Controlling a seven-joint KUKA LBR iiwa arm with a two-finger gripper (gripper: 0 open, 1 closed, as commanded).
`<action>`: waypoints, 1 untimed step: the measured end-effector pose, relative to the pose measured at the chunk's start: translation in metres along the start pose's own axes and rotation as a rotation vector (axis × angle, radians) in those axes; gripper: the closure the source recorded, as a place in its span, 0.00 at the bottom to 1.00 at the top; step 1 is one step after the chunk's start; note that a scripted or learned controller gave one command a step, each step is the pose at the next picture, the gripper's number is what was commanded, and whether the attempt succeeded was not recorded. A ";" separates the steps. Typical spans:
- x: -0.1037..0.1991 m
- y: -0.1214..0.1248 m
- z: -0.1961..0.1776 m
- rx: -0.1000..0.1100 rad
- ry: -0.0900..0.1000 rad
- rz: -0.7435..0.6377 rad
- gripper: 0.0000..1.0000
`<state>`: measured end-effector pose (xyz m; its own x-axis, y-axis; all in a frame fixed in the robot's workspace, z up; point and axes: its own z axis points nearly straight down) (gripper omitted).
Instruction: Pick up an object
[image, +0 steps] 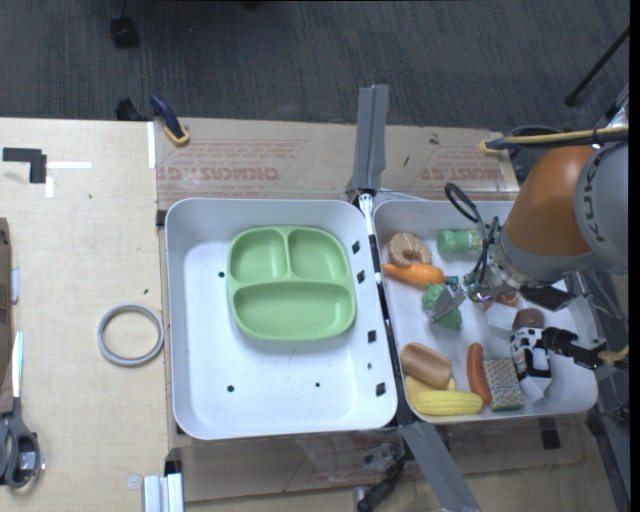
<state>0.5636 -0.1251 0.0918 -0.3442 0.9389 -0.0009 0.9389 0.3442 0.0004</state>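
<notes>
My gripper (452, 298) hangs low in the right bin (570, 400), reaching in from the right. Its tip is right over a green broccoli-like toy (441, 311) and partly hides it; whether it touches the toy is not visible. Just left of the tip lies an orange carrot (413, 272), with a tan bread piece (406, 246) behind it. A green bottle (458, 240) sits at the bin's back. Along the front lie a hotdog bun (427, 365), a yellow corn cob (447, 403), a red sausage (478, 372) and a sponge-like block (503, 384).
The left bin (200, 380) holds a green divided plate (292, 283). A grey ring (130, 333) and scissors (18, 440) lie on the bench at the left. A brown and white toy (527, 322) sits under the arm at the right.
</notes>
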 end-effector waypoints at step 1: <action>-0.001 0.000 -0.009 0.000 0.000 0.003 1.00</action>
<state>0.5638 -0.1261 0.1008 -0.3412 0.9400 -0.0013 0.9400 0.3412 0.0007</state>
